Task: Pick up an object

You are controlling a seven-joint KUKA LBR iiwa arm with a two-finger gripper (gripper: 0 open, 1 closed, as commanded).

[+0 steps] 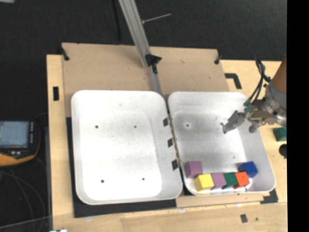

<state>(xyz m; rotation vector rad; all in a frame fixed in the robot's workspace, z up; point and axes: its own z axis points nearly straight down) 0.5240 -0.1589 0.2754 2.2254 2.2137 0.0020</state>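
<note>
camera view | fixed overhead | slanted down | both bins (120, 98)

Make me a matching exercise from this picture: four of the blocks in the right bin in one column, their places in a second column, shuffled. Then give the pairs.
Things:
1. yellow block
2. blue block
3. orange block
4. green block

Places:
A. just in front of the blue block, by the right bin's front rim
B. between a purple block and the orange block in the front row
C. left end of the front row, just below another purple block
D. farthest right, set back from the front row

Pairs: 1-C, 2-D, 3-A, 4-B
</note>
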